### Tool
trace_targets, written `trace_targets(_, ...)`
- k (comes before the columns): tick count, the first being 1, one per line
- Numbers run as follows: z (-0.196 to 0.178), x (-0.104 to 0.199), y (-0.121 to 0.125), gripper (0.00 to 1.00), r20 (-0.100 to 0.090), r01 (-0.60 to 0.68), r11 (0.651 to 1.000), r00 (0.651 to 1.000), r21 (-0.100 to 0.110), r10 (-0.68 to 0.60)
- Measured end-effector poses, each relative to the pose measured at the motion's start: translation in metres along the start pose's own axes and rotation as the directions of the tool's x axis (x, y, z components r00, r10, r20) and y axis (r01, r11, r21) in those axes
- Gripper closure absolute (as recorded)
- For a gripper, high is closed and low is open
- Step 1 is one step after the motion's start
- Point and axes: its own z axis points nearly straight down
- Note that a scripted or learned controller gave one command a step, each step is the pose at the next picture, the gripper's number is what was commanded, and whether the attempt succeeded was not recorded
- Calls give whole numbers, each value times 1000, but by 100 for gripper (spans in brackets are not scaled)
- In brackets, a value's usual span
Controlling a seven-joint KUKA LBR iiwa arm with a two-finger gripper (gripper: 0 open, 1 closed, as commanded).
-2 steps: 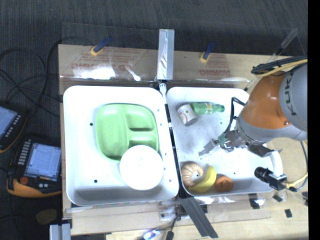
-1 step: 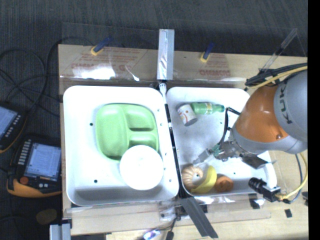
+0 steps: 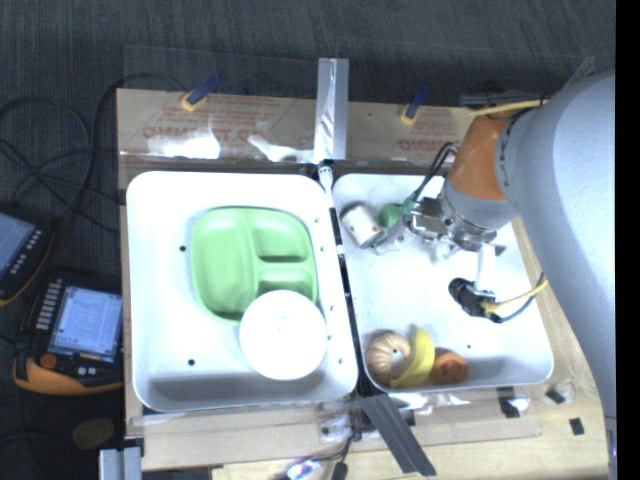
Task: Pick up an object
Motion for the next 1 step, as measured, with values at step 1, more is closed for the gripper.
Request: trace_targets(1,2,18,57,0,4,14,1000,1000,18,-14)
